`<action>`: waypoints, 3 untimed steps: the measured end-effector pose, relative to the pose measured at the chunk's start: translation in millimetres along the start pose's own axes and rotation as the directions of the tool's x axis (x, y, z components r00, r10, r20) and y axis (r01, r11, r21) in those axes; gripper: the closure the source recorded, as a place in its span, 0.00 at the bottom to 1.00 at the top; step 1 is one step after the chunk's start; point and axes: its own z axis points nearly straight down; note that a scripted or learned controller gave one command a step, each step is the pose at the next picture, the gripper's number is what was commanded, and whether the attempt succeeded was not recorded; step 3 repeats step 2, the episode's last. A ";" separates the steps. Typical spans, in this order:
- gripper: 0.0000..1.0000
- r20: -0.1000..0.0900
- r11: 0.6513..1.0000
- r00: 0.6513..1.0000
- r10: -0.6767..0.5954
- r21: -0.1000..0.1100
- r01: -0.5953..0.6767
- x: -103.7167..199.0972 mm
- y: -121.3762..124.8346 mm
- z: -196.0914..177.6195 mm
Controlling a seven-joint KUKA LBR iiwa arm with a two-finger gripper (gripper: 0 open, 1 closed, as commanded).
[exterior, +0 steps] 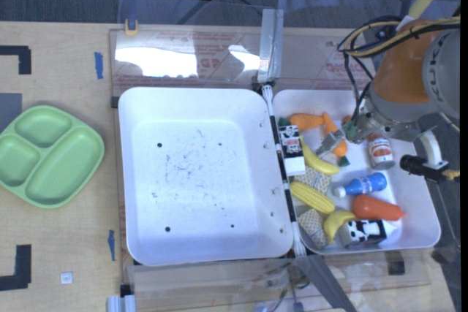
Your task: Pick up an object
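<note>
Clutter fills the right bin (420,230), so picks come from there: carrot (377,209), blue bottle (364,184) and banana (319,161) lie touching. The gripper (351,131) hangs low by an orange toy (310,120); its grasp state I cannot tell.

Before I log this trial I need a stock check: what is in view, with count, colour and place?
Bins: two, white, side by side on the bench.
Divided plate: one, green, left of the bins.
Bananas: two, yellow, right bin.
Corn cob: one, yellow, right bin.
Carrots: two, orange, right bin.
Bottle: one, blue with white cap, right bin.
Can: one, red and white, right bin.
Cartons: two, black and white, right bin.
Arm: one, grey and orange, over the right bin.
Gripper: one, low among the items.
</note>
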 end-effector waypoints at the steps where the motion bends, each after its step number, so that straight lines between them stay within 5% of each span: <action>1: 1.00 -0.002 1.000 1.000 0.000 0.004 0.000 -0.3 -0.3 -5.7; 2: 1.00 -0.004 1.000 1.000 0.023 0.007 -0.023 32.2 48.3 -117.2; 3: 1.00 -0.004 1.000 1.000 0.023 0.007 -0.023 32.2 48.3 -117.2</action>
